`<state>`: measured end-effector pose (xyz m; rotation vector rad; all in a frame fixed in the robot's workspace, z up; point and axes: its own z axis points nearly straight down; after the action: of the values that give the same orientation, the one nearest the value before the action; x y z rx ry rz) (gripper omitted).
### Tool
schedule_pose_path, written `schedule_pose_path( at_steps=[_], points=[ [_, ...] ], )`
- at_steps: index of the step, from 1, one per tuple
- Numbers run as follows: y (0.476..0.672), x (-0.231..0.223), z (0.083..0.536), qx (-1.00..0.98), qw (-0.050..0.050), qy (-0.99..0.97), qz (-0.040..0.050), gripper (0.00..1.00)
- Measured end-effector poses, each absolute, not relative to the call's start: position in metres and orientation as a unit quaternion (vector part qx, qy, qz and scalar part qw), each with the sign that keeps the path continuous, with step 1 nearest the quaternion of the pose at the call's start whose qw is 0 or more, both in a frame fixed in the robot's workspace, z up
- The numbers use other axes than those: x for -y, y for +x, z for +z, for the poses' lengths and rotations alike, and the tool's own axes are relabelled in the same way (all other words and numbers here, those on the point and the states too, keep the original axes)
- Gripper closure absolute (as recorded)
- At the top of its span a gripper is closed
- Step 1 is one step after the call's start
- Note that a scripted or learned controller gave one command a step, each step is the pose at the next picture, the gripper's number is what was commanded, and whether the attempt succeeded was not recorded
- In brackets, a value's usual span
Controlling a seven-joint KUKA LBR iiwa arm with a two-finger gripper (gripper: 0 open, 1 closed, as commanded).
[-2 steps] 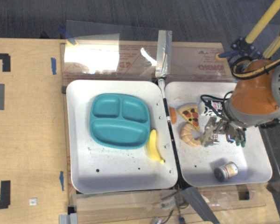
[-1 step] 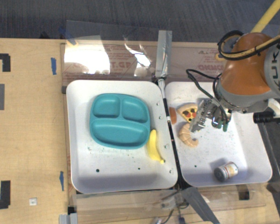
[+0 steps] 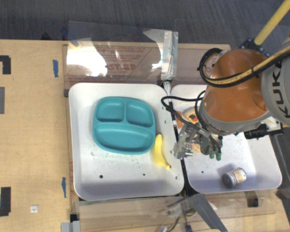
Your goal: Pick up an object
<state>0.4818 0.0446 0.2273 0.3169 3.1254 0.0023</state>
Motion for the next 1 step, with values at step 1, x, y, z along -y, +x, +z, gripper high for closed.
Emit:
schedule_pose_path(
  at_steps=[1],
  points=[
    [0.4879, -0.0584, 0.2044, -0.971, -0.001, -0.237, 0.0009, 1.00]
  ],
)
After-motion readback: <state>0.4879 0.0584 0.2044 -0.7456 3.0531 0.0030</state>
